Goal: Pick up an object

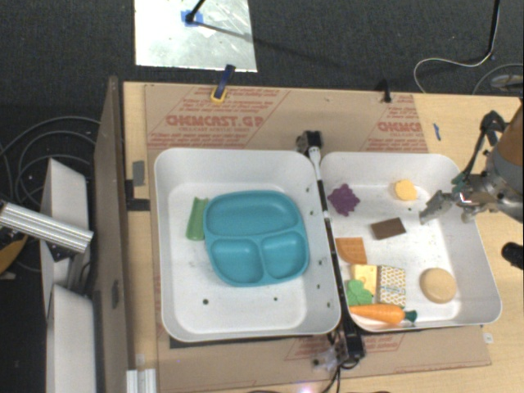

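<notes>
So the claw (pixel 435 206) is hanging over the right bin (pixel 471 244), fingers a bit apart, nothing in them. Under and around it: brown block (pixel 387 228) just to its left, yellow ball (pixel 405 190), purple piece (pixel 343 199), tan bun (pixel 438 285), cracker (pixel 350 250), carrot (pixel 377 313) at the front edge. Left bin (pixel 180 219) has a teal tray (pixel 255 237) with a green strip (pixel 196 219) beside it.

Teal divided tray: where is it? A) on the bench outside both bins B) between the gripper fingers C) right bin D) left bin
D: the teal tray lies flat in the left bin, beside a green piece, while the gripper is over the right bin.
</notes>
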